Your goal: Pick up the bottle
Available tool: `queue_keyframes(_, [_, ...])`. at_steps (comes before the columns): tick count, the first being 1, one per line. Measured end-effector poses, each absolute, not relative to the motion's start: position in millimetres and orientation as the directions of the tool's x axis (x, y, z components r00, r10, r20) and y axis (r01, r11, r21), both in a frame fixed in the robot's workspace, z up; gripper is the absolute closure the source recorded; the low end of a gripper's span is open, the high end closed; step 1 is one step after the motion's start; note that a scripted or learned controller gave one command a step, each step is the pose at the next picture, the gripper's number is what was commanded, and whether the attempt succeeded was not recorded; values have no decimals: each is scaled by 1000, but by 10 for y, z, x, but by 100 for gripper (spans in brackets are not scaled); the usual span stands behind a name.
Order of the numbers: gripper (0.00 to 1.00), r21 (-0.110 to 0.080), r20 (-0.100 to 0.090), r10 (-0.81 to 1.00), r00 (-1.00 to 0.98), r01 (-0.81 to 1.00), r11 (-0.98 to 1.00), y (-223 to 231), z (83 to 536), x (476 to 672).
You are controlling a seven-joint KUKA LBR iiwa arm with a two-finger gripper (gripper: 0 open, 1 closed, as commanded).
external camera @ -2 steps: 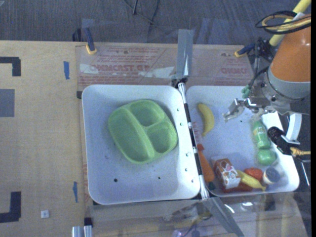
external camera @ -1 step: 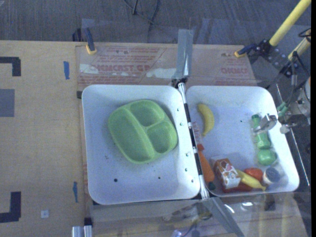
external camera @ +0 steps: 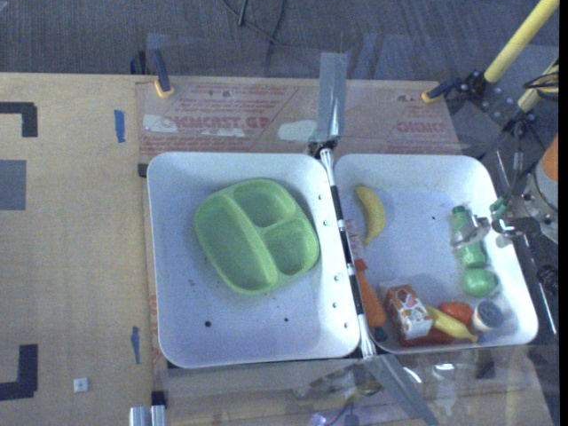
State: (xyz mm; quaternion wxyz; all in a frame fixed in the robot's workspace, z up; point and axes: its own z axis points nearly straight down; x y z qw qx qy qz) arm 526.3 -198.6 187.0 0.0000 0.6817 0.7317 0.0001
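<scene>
A small green bottle [external camera: 463, 236] lies in the right bin [external camera: 417, 193], close to its right wall, lengthwise along the wall. My gripper [external camera: 493, 223] sits low at the bin's right rim and reaches in from the right. Its tip is right beside the bottle's upper half, and I cannot make out whether it touches. The arm's wrist is cut off by the right edge of the view.
Just below the bottle lies a green apple [external camera: 479, 281]. A banana [external camera: 372, 211], a carrot [external camera: 371, 300], a carton [external camera: 408, 312], red and yellow toy food [external camera: 454, 316] and a small can [external camera: 488, 313] share the right bin. The left bin [external camera: 177, 309] holds a green divided plate [external camera: 257, 234].
</scene>
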Motion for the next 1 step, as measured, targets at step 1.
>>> queue_keyframes(1, [0, 4, 5, 998, 56, 998, -56, -2118, 960, 5517])
